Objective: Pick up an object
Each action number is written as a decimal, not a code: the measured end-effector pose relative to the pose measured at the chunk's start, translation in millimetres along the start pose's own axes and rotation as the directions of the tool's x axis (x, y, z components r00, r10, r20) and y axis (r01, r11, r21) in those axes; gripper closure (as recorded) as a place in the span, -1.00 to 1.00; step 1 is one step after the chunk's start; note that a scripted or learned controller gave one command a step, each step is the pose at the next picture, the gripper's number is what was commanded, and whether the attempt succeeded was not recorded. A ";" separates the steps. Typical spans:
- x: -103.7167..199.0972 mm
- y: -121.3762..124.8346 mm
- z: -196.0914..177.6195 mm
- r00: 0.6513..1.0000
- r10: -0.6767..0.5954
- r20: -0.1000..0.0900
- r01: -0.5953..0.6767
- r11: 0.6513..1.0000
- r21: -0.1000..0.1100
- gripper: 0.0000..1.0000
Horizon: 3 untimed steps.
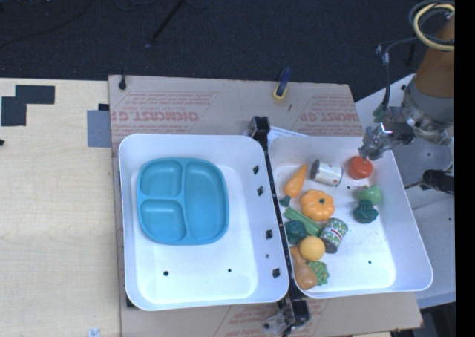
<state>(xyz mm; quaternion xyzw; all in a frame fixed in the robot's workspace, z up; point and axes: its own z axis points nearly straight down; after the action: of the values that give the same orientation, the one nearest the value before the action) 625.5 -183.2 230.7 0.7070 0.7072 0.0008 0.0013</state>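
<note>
The right bin (pixel 401 269) holds several toy foods. A red tomato (pixel 361 168) lies near its far right rim, with a white can (pixel 325 172) and an orange carrot (pixel 295 180) to its left. An orange pumpkin (pixel 317 205), a yellow lemon (pixel 312 248), a labelled tin (pixel 334 233) and green pieces (pixel 367 204) lie further forward. My gripper (pixel 373 144) hangs over the bin's far right corner, just above and beside the tomato. Nothing is seen held in it.
The left bin (pixel 148 276) holds a blue divided plate (pixel 182 200). A black divider (pixel 269 202) runs between the bins. A blue and yellow clamp (pixel 281 84) sits on the cardboard behind them. The arm (pixel 430 83) stands at the far right.
</note>
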 end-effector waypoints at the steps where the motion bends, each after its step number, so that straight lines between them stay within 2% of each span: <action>1: 31.9 -45.2 -3.3 1.000 -0.002 -0.003 0.002 1.000 0.008 1.00; 2: 62.9 -73.3 1.7 1.000 -0.002 -0.003 0.002 1.000 0.009 1.00; 3: 108.5 -115.8 1.8 1.000 -0.002 -0.004 0.002 1.000 0.010 1.00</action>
<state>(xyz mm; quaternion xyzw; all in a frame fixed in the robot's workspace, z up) 509.7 -74.8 228.4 0.7062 0.7080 -0.0013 -0.0035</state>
